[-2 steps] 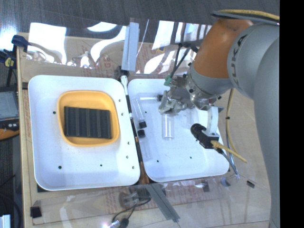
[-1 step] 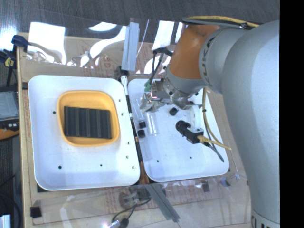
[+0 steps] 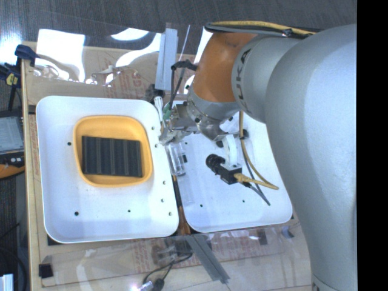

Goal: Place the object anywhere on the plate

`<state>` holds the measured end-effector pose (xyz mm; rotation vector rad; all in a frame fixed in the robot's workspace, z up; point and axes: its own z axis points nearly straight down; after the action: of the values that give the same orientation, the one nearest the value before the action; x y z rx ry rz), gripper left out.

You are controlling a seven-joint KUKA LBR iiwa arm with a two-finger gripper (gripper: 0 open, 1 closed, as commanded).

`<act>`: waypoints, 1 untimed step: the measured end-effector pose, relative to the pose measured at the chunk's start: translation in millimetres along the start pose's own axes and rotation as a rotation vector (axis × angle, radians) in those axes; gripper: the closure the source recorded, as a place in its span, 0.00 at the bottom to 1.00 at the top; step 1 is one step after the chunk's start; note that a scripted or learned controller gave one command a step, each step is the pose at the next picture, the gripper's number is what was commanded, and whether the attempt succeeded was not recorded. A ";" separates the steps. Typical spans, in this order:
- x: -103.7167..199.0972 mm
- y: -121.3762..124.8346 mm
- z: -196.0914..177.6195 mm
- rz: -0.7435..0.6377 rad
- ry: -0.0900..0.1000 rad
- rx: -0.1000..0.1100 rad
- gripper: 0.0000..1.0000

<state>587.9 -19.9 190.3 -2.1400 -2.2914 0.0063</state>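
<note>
Where the two white bins meet, the gripper (image 3: 174, 144) hangs low over the near-left margin of the right bin (image 3: 242, 218), just beside the seam between them. Its tip is a pale, partly see-through tangle against the white floor, so whether it is spread apart or drawn together cannot be told.

Just right of the gripper, a small black fitting (image 3: 218, 166) sits above the right bin's floor, with a yellow cable (image 3: 257, 180) running from it towards the right. Above the gripper rises the wrist with its orange band (image 3: 215, 65), and behind that the grey arm (image 3: 297, 102) bulks across the right side of the camera view, covering the far edge of the right bin.

Across the seam, the left bin (image 3: 54, 208) holds the yellow plate (image 3: 109, 126), a rounded square lying flat near the middle of the bin, a little towards its upper side. A dark ribbed block (image 3: 113, 156) lies flat inside the plate's hollow, its long side running left to right and its edges within the yellow rim. The block is well apart from the gripper, with the plate's right rim and the bin's wall between them.

Both bins rest on the bench (image 3: 121, 256).
</note>
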 end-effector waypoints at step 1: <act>-0.2 0.0 -0.1 0.000 0.000 0.000 0.00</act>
<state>587.9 -20.2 190.4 -2.1406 -2.2913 0.0066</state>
